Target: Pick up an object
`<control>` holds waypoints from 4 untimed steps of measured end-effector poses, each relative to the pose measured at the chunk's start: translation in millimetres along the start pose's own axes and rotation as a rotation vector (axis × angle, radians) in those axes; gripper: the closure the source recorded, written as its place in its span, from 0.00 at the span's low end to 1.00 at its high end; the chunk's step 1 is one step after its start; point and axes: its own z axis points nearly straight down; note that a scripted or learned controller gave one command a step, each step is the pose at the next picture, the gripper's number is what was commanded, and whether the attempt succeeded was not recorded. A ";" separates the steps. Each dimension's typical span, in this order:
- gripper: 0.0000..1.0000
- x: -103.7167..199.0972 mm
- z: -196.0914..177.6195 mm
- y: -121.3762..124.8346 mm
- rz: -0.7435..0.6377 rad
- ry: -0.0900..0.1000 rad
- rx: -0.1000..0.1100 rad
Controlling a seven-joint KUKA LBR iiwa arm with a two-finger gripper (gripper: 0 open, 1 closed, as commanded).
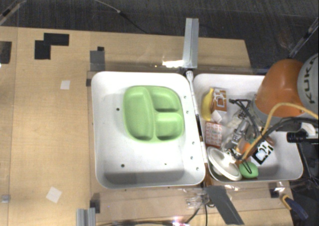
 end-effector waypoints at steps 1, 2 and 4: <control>0.00 31.8 3.8 -3.0 0.173 -0.027 -0.006; 0.00 32.2 4.6 -0.7 0.204 -0.025 -0.003; 0.00 26.9 7.8 2.2 0.479 -0.001 0.004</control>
